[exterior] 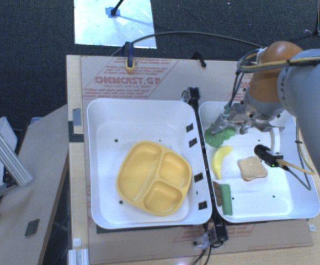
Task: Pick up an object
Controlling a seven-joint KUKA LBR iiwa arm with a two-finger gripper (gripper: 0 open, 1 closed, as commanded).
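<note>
The right bin [292, 203] holds a green leafy piece [218, 138] at its upper left. A yellow banana [220, 160] lies just below it, and a slice of toast [252, 169] sits near the middle. A green block [226, 199] and a small brown piece [218, 192] rest along the left wall. My gripper [224, 124] hangs at the bin's upper left, right over the top edge of the green leafy piece. I cannot tell whether it touches the piece.
The left bin [105, 126] holds a yellow divided plate [154, 176] in its lower middle. A black divider [201, 148] runs between the two bins. The grey arm [309, 87] reaches in from the right over the right bin's back edge.
</note>
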